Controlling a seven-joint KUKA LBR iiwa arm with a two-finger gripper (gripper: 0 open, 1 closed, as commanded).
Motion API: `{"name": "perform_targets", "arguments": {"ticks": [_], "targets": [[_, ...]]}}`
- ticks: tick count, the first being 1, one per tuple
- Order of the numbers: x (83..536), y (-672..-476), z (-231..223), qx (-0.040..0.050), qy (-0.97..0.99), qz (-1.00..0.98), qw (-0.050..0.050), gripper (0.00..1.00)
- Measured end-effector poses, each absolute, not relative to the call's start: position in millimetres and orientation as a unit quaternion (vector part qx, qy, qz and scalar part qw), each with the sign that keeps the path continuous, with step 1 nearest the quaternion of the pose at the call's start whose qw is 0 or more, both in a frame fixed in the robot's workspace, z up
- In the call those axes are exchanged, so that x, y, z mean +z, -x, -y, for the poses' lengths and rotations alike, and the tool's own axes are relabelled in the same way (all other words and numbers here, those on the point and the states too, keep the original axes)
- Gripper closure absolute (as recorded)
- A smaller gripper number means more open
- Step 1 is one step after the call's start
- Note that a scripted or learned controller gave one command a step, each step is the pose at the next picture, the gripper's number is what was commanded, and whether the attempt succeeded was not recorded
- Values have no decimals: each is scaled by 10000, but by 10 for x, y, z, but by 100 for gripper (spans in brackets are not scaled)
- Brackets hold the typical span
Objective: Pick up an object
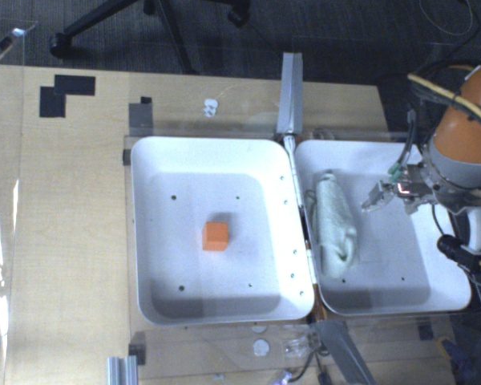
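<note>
- Rolled cloth (335, 225) lies lengthwise in the right bin (445, 291), against its left wall; it looks soft and light, so I judge a pinch across its middle would hold best.
- Orange block (216, 236) sits mid-floor in the left bin (144, 239), small, stiff, probably light.
- Gripper (378, 198) hangs just right of the cloth, fingers apart, nothing between them.
- No readable writing anywhere.

A robotics lab: a pale wooden bench (64, 239) carries two white bins (144, 215), with an office-chair base (156, 2) and loose cables (449, 10) on dark carpet beyond the bench's far edge.
</note>
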State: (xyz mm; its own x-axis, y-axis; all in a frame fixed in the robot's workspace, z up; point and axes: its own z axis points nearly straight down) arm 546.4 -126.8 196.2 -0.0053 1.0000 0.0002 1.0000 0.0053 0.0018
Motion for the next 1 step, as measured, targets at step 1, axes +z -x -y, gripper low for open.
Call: {"name": "perform_targets", "arguments": {"ticks": [1], "targets": [[1006, -5601, 1120, 52, -6691, -7431, 73, 0]]}}
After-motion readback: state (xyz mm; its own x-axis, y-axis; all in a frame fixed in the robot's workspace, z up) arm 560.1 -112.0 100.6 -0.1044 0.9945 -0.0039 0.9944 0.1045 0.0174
